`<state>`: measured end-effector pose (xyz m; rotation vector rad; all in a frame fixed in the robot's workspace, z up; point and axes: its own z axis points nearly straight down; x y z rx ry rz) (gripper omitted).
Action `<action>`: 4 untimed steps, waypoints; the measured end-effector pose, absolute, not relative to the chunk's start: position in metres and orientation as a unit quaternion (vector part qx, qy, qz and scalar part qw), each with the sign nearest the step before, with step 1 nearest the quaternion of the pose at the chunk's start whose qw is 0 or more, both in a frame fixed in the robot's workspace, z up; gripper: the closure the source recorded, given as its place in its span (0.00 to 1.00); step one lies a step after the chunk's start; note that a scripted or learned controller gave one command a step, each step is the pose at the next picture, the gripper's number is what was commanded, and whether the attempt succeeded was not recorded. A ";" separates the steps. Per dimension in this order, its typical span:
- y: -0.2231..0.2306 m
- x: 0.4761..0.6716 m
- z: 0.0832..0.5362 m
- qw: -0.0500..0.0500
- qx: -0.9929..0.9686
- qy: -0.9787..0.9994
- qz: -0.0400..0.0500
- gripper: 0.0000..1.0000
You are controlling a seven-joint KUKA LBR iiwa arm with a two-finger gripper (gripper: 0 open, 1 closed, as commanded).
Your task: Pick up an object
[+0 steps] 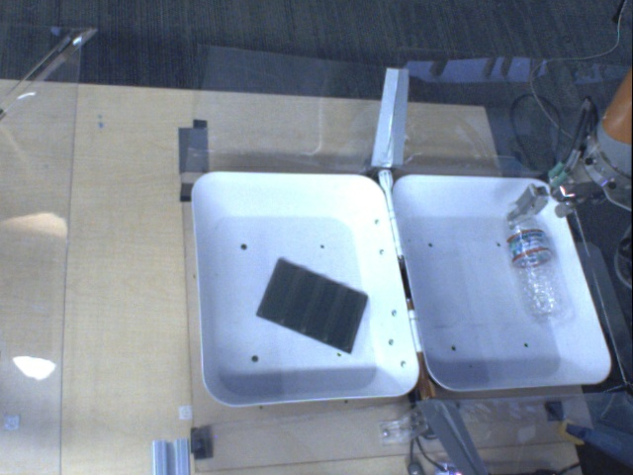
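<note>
Two bins: white and shallow, side by side on a pale wooden bench (109, 295), nearly touching along their inner rims.
Left bin (213, 265): holds one dark ribbed pad (313, 305), rectangular, lying flat and turned at a slant near the middle of the floor.
Right bin (435, 206): holds one clear plastic bottle (534, 268).
Bottle: lies on its side along the far-right part of the floor, close to the right wall; its cap end points toward the back corner, a blue label band sits just below the neck, and the body looks crumpled and see-through.
Arm (618, 117): enters at the upper right edge, with the orange band showing above the grey wrist.
Gripper (534, 202): hangs over the back right corner of the right bin, just above the cap end of the bottle.
Claw state: cannot tell; the tip is small and blurred against the rim.
Contact: whether the tip touches the bottle cannot be told.
Divider: a grey metal post (392, 117) stands behind the gap between the bins.
</note>
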<state>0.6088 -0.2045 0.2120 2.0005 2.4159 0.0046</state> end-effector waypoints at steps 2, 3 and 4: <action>-0.206 0.577 0.089 0.004 0.606 0.796 0.002 0.00; -0.206 0.541 0.089 0.006 0.590 0.807 0.003 0.00; -0.206 0.517 0.090 0.007 0.568 0.823 0.003 0.00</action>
